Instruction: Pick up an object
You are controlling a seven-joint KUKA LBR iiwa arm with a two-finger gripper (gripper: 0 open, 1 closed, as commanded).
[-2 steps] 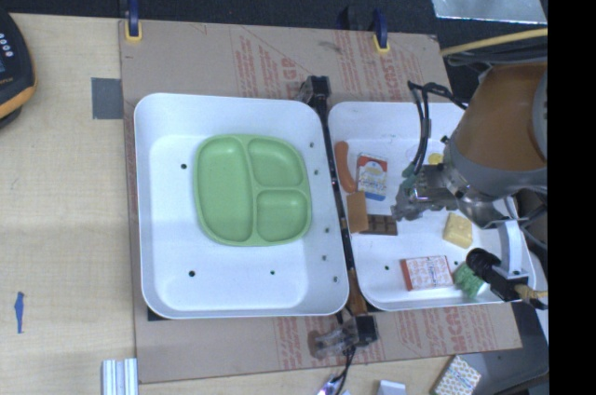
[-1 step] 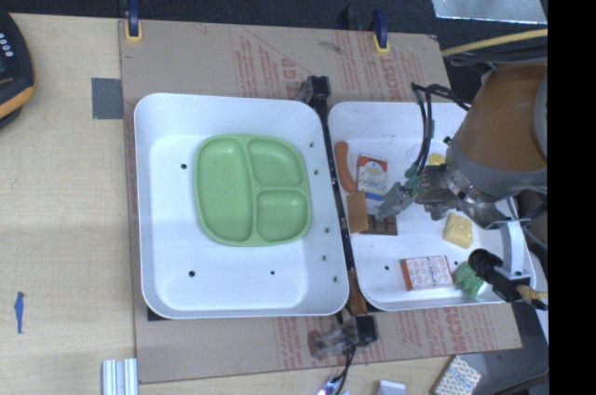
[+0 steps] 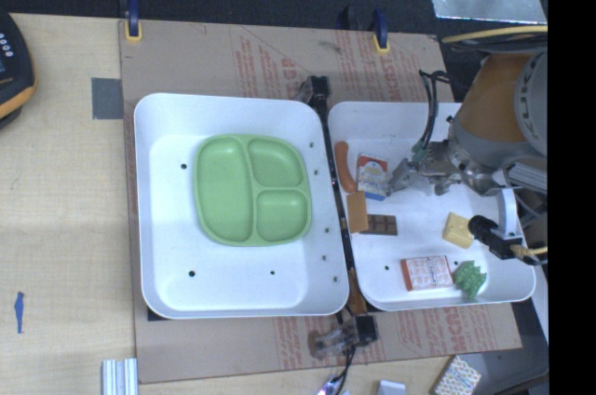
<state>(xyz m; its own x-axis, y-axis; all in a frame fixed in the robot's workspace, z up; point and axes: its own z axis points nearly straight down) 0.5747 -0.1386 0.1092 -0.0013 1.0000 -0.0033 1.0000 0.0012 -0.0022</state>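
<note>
In the camera view, the gripper (image 3: 419, 170) hangs low over the right white bin (image 3: 521, 292), near its far edge. I cannot tell if it is open or shut, and nothing shows in its grip. Just beside its tip lies a small red, white and blue packet (image 3: 372, 174), close to the bin's left wall. I think this is the thing to pick.

To do it well, the gripper should sit right over the middle of the packet, then go straight down and close slowly. The packet is flat, so it may slip out.

A long orange sausage (image 3: 342, 164) lies by the left wall, just beside the packet, and a tan stick (image 3: 356, 211) and a brown chocolate bar (image 3: 382, 225) are near. That side is tight. The middle of the bin has more bare floor. A yellow cheese block (image 3: 457, 230), a red and white card (image 3: 426, 272) and a green leafy toy (image 3: 470, 278) sit toward the near edge, well apart from the packet
</note>
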